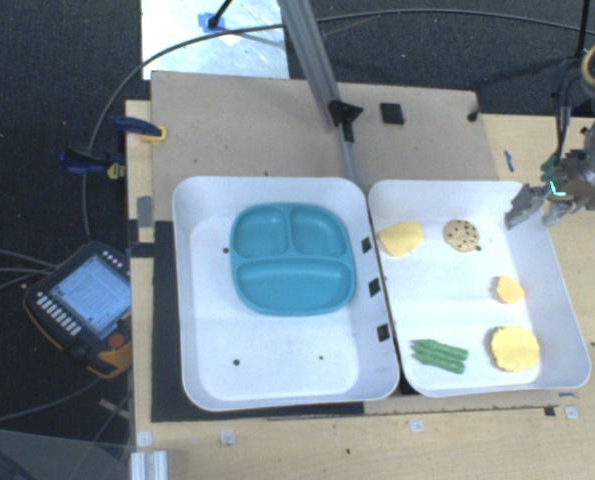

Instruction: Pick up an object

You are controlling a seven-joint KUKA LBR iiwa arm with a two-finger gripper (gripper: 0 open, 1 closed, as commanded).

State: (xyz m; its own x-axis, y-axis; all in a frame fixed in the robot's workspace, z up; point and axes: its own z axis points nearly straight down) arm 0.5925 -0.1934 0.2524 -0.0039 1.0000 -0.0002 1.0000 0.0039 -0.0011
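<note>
Over the right bin's (537, 268) far right corner, the claw (537, 206) is hanging with nothing in it.

Nearest its reach is the cookie (462, 235), lying flat on the bin floor beside a yellow piece (401, 238) at the near wall; a small yellow chunk (509, 290), a round yellow slice (515, 348) and green beans (439, 354) are sitting lower down, all well apart, which I judge leaves room for fingers around any one. Whether the claw is spread or clenched I cannot tell at this slant. Left of these, a blue plate (293, 259) is resting in the left bin (207, 358) on the bench (247, 128), likely as clutter, not a target.
</note>
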